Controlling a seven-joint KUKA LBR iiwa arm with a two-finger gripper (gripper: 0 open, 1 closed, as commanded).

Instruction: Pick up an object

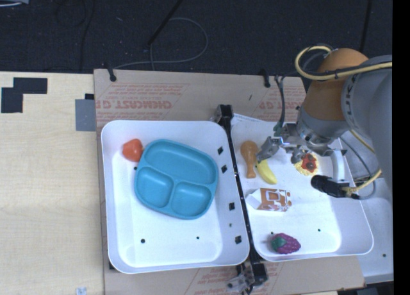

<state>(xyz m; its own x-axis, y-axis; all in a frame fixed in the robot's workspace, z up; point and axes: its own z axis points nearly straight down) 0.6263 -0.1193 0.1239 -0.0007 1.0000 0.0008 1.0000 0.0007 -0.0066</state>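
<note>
Over the right bin [359,236], gripper [288,148] (finger state unclear) beside banana [266,172].

Right bin [359,239] holds a tan drumstick [248,156] touching a yellow banana [266,172], a white carton [272,199], a purple grape bunch [284,244], and a small red-yellow toy [307,163].

A dark carpeted floor [192,18] is seen across the top, with thin cables [179,31] looped over it. Below the floor, a pale wooden bench top [45,191] is spread out at left, marked by black patches [22,92] and a grey square [84,114]. Right of that grey square, a printed cardboard sheet [166,98] is laid flat on the bench.
</note>
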